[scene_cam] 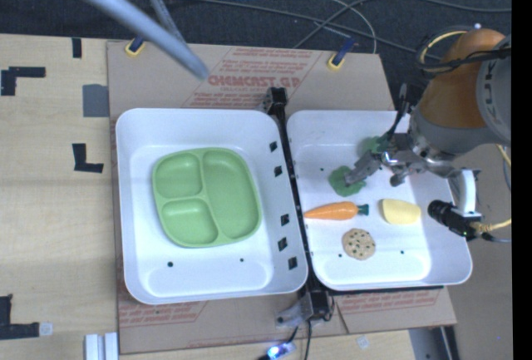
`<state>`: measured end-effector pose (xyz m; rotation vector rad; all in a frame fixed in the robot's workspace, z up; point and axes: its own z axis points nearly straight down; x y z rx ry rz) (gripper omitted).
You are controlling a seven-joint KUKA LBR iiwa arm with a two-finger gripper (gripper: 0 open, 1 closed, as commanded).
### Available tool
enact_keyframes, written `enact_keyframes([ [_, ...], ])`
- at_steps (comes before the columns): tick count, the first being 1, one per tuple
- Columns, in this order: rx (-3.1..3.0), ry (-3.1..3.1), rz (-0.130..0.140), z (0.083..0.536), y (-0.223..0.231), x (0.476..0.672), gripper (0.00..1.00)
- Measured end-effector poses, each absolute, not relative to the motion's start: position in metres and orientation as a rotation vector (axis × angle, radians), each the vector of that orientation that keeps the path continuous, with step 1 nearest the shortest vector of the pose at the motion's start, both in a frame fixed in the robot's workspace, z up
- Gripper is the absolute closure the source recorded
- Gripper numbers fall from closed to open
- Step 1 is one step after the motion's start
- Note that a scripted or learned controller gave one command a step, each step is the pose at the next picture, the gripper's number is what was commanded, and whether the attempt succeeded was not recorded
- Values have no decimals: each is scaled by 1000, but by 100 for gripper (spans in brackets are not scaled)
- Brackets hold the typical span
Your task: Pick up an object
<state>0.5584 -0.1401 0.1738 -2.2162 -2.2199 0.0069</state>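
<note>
Toward the right edge of the frame, the grey arm [465, 101] with its orange band is seen reaching over the right bin [324, 271]. The gripper [359, 174] is lowered into the upper middle of that bin, its tip set against a green object [340, 180] that lies on the bin floor. Whether the claw is spread or pressed together cannot be told, and the green object cannot be confirmed as held.

Below the green object, near the middle of the right bin, an orange carrot [331, 212] is laid lengthwise, its green end pointing right. Just to the right of the carrot, a pale yellow piece [400, 211] is placed. A round cookie [358, 244] with dark chips is found below and between these two, near the lower part of the bin. All three are apart from the gripper.

At the centre left of the frame, the left bin [137, 267] is occupied by a green divided plate [205, 196] with three compartments. Both bins are set on a brown cardboard sheet [249, 76] that carries red printed lettering near the upper middle of the frame.
</note>
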Motion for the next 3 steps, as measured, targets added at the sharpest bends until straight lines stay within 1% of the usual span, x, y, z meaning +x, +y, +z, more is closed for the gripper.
enact_keyframes([
  [1, -2217, -2219, 7, 110, -142, 556, 0],
  [2, -2220, -2223, 3, 84, -141, 556, 0],
  [3, -2222, -2226, 2, 96, -142, 557, 100],
])
